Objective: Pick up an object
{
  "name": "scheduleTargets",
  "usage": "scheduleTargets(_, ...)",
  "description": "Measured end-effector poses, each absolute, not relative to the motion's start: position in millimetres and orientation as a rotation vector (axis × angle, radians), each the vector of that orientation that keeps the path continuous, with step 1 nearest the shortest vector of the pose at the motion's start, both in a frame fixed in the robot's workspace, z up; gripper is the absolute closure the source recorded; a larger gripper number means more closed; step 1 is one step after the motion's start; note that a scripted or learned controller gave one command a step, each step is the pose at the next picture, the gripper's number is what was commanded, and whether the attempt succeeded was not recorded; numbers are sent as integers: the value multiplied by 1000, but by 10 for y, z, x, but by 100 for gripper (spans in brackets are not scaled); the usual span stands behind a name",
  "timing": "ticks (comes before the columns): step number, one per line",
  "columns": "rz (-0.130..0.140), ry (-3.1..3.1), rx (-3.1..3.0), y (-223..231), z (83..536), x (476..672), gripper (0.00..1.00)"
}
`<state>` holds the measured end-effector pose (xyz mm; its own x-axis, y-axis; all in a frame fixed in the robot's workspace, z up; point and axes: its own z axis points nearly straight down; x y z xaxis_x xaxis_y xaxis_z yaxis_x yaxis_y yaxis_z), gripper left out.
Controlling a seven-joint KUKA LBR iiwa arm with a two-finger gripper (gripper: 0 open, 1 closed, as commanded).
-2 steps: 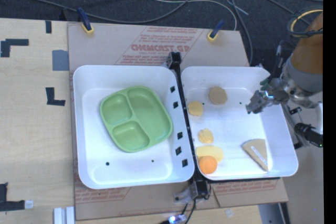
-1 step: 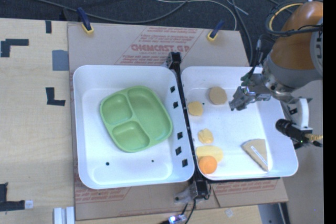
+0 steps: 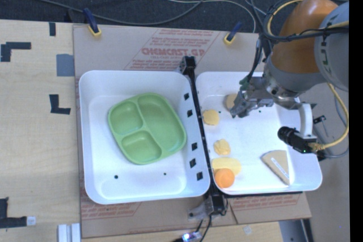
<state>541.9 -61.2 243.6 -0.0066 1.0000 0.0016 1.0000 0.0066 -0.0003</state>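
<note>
Tan lump (image 3: pixel 229 101) at right bin's (image 3: pixel 266 187) far-left corner, under gripper (image 3: pixel 243 106).
Gripper directly above/right, touching it; cannot tell gripper state.

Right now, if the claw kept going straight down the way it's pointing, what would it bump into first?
Probably the small tan lump lying on the floor of the right bin. The claw points down right beside it. Depth is hard to judge from above, so it may hit the bare bin floor next to the lump instead.

Under my reach, the pale wooden bench (image 3: pixel 34 122) bore a printed brown cardboard sheet (image 3: pixel 164 48), with two shallow white plastic bins (image 3: pixel 91 139) side by side on it.
</note>
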Motion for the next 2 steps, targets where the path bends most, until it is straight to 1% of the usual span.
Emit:
scheduleTargets(1, 1, -2226, -2214, -180, 2423, 5492, 100)
scheduleTargets(2, 3, -2226, -2213, 358, 2282, 5534, 100)
